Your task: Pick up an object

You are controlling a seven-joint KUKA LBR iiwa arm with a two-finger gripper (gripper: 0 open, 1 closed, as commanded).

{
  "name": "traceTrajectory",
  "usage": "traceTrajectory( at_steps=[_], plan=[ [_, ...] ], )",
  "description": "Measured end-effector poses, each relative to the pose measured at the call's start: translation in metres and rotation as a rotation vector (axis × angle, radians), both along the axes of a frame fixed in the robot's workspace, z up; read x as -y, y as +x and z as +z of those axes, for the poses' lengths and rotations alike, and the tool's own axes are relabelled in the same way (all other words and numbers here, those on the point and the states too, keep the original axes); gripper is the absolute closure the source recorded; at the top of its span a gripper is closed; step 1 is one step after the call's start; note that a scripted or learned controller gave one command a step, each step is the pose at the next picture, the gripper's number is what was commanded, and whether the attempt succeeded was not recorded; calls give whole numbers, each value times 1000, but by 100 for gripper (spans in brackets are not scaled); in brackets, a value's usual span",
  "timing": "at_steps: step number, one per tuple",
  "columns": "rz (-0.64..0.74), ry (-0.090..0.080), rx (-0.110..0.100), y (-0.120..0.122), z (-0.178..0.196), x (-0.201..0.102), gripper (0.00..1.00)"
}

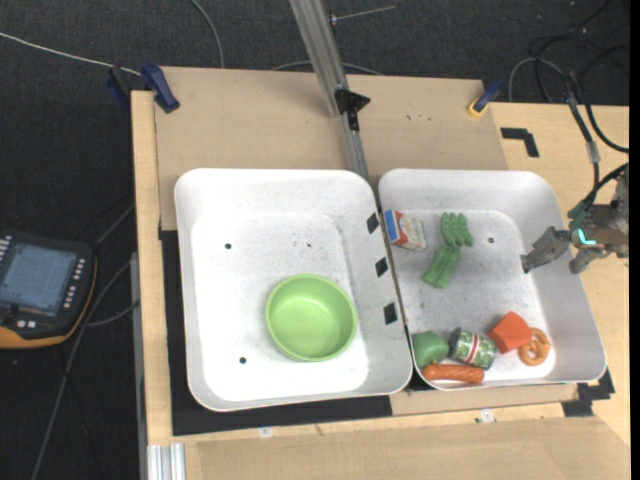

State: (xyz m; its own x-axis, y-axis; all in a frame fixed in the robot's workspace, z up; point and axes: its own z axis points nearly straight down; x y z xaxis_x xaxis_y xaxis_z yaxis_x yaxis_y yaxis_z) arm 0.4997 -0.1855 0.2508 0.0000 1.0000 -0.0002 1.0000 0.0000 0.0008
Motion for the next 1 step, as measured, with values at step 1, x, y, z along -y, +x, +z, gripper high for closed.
traceTrajectory(
  at_steps=[1],
  plan=[
    [0,0,0,0,0,0,0]
  ],
)
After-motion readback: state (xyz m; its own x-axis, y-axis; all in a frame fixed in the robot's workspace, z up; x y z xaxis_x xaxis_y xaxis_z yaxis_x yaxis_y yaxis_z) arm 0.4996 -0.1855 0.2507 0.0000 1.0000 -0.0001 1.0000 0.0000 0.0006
